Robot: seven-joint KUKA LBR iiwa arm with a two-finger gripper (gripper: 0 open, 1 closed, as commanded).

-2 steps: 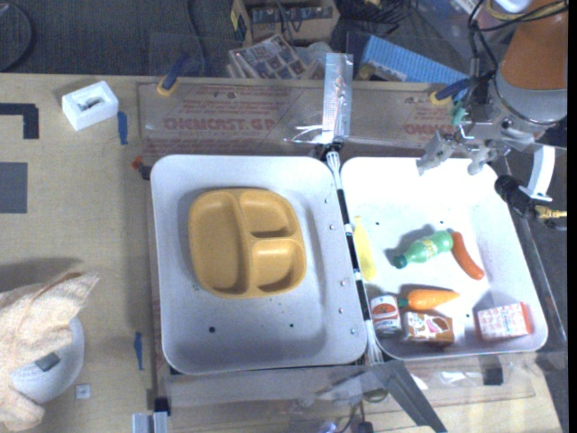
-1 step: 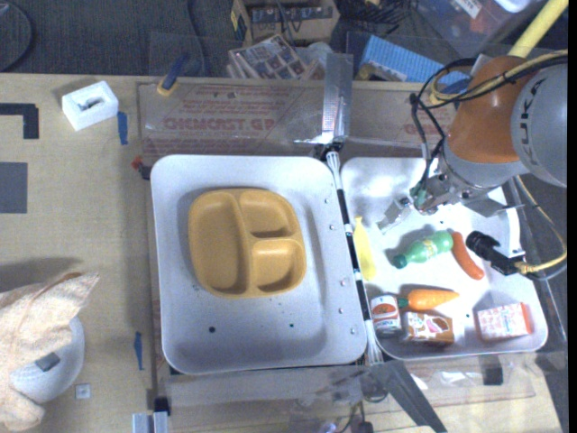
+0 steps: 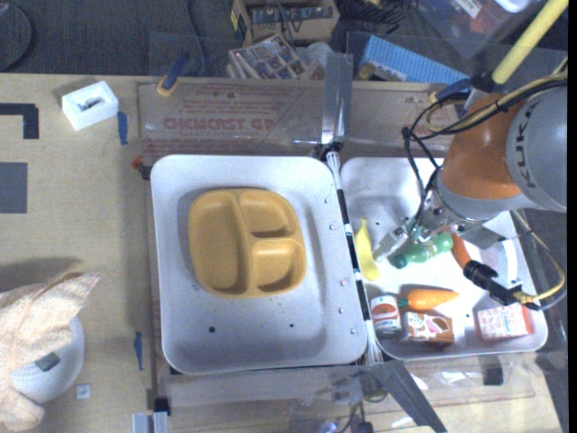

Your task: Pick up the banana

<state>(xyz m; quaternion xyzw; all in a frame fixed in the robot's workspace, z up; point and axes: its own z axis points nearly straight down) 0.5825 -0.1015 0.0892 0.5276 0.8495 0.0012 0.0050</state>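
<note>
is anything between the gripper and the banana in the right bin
Nothing visible lies between them. The banana sits against the right bin's left wall, and the gripper hangs just to its right with bare bin floor between. The green bottle lies right beside the gripper, on the side away from the banana.

Robotics lab, by the look of it. Wooden counter (image 3: 72,224) carries two shallow white bins (image 3: 171,269) side by side. Grey and orange industrial arm (image 3: 505,152) trailing loose black cables (image 3: 415,152). Cluttered boxes and papers (image 3: 270,57) behind on dark floor.
</note>
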